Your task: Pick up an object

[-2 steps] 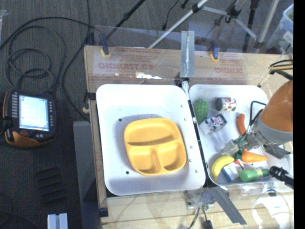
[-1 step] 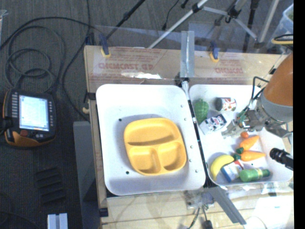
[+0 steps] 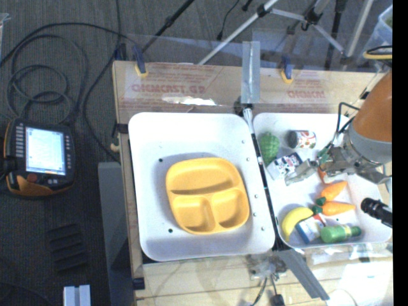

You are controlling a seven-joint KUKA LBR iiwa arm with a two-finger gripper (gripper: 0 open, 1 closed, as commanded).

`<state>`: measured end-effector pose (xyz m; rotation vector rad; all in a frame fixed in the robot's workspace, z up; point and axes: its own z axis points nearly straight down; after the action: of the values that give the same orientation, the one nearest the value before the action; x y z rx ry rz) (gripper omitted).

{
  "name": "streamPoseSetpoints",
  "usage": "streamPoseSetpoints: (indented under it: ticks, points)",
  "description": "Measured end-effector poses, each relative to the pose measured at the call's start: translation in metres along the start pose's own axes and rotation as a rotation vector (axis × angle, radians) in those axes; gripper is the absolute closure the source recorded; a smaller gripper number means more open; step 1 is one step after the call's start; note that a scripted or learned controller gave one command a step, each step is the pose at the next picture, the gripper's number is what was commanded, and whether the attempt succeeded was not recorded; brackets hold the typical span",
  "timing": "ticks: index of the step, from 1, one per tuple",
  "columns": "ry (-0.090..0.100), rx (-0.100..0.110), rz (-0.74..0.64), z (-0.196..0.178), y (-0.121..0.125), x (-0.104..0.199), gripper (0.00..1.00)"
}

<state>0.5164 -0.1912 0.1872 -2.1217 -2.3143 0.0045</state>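
Gripper: low in right bin, centre; open or closed cannot be told. Carrots at its 4 o'clock, can at 12, green vegetable at 10, banana at 6. Left bin: yellow divided tray.

arm: grey body | orange band | metal pincer

- One fixed camera looks down on my bench from above, at a slant.
- It stands far enough back to take in both white bins: the left bin and the right bin.
- My arm enters from its right edge.
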Motion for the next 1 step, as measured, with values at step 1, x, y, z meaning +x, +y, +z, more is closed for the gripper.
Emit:
streamPoseSetpoints:
  ticks: [1]
  points:
    - [-0.005, -0.013, -0.018, 0.0965, -0.0043, -0.0331, 0.0]
